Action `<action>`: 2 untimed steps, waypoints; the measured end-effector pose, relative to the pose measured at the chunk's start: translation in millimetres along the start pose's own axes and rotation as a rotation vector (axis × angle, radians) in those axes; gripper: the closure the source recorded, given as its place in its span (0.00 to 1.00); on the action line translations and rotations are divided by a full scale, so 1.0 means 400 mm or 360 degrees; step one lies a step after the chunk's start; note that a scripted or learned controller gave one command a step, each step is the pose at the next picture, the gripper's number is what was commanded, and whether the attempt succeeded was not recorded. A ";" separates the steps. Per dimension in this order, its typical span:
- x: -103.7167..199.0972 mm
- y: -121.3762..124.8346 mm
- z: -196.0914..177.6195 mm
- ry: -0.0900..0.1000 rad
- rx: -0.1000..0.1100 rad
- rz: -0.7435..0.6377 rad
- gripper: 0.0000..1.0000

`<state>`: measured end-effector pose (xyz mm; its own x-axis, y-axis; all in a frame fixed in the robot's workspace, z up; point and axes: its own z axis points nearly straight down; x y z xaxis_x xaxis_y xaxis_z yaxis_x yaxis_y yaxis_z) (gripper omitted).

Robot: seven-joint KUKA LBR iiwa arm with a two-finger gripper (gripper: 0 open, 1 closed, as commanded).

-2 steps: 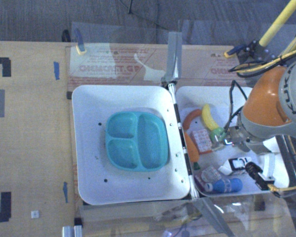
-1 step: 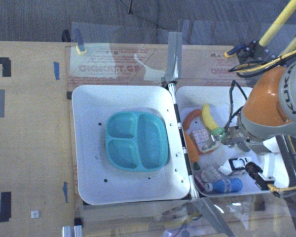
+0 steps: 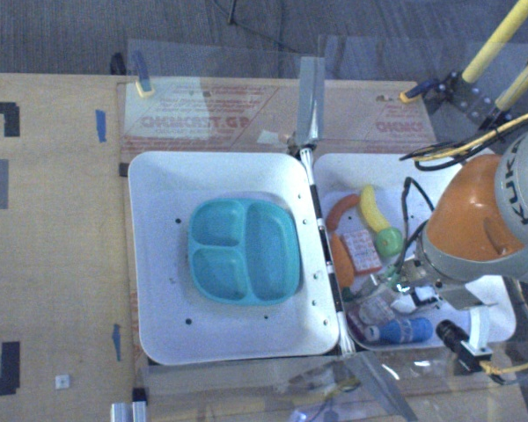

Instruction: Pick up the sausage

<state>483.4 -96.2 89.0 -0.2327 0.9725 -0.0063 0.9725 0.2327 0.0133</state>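
The sausage [image 3: 339, 211] is a reddish-orange curved piece at the left side of the right bin [image 3: 330, 170], close to the wall between the bins. My gripper [image 3: 394, 287] hangs under the grey and orange arm [image 3: 475, 222], low in the right bin's front half. It is to the right of and nearer than the sausage, over a clutter of clear items. I see nothing of the sausage at the gripper.
The right bin also holds a yellow banana [image 3: 373, 209], a green piece [image 3: 389, 241], a red-and-white packet [image 3: 361, 250] and a blue bottle [image 3: 406, 331]. A teal divided plate [image 3: 244, 250] lies in the left bin [image 3: 158, 192]. Cables cross the right bin's back.
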 end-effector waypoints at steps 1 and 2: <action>-0.148 0.042 0.003 -0.0001 0.0004 0.0064 0.00; -0.172 0.003 -0.185 0.0008 0.0018 -0.0046 0.00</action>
<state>499.4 -162.8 163.4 -0.2609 0.9654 -0.0013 0.9654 0.2609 0.0016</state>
